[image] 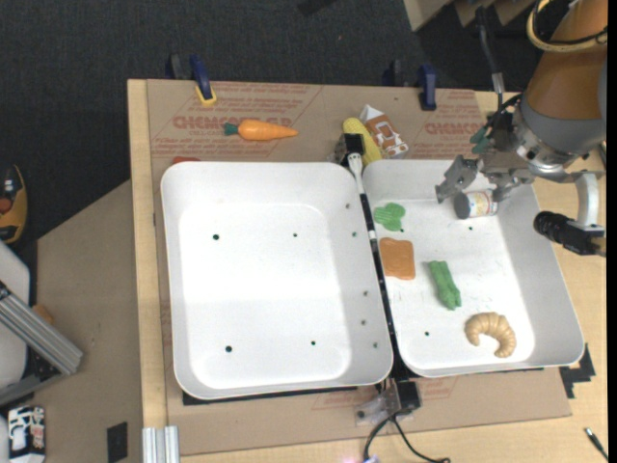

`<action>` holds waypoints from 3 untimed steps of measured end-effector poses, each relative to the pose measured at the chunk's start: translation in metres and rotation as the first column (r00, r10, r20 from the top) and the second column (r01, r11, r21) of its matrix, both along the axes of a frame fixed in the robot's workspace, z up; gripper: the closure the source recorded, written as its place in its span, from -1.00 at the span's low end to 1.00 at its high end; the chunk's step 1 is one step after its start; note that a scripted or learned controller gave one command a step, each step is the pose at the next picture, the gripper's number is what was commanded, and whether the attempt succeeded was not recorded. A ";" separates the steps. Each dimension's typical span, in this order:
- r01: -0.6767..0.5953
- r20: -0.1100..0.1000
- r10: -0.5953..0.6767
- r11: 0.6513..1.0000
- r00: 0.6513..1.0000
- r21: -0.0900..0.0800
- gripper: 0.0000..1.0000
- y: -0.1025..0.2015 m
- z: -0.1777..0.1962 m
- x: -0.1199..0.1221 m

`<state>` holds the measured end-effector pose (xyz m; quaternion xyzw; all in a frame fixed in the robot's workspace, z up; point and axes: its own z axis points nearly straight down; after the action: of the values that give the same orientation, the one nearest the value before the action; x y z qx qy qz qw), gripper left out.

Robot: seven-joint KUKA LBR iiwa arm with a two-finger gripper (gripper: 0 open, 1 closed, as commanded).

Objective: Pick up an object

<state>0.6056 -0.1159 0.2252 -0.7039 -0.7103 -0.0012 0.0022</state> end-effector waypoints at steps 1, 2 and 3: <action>-0.002 0.012 0.002 1.000 1.000 -0.002 -1.00 0.088 0.069 0.032; 0.002 0.007 -0.002 1.000 1.000 -0.003 -1.00 0.155 0.086 0.041; -0.003 0.008 0.003 1.000 1.000 0.000 -1.00 0.259 0.120 0.037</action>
<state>0.6428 0.1434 0.3454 -0.7029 -0.7112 -0.0040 -0.0008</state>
